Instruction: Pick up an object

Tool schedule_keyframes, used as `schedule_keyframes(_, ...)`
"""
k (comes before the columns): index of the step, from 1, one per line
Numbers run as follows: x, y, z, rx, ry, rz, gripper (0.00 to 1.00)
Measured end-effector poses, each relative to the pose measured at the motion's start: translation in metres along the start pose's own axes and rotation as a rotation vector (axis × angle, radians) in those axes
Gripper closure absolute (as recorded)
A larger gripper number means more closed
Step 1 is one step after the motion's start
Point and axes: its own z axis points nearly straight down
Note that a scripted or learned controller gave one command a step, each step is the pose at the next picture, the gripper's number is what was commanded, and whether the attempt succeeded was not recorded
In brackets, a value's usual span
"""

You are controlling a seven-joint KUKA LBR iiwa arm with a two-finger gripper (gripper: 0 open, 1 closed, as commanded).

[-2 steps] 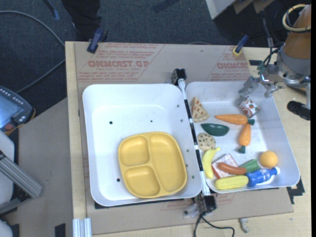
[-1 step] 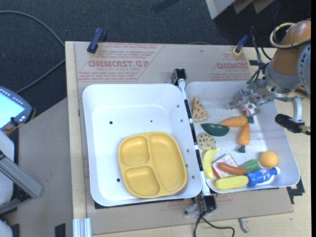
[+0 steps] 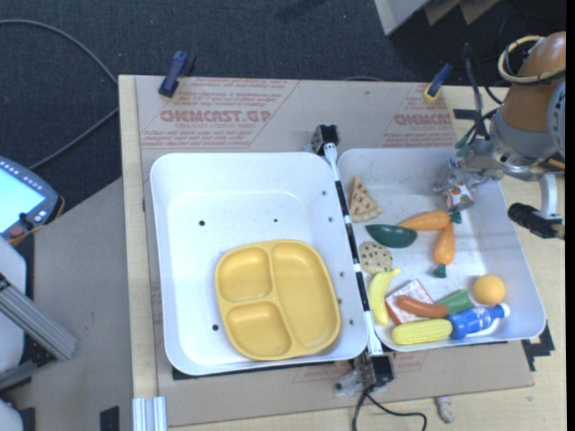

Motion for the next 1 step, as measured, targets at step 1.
schedule_keyframes(1, 0.0800, -0.0007, -0.0734, -0.001, 0.000, 0.000, 1.00)
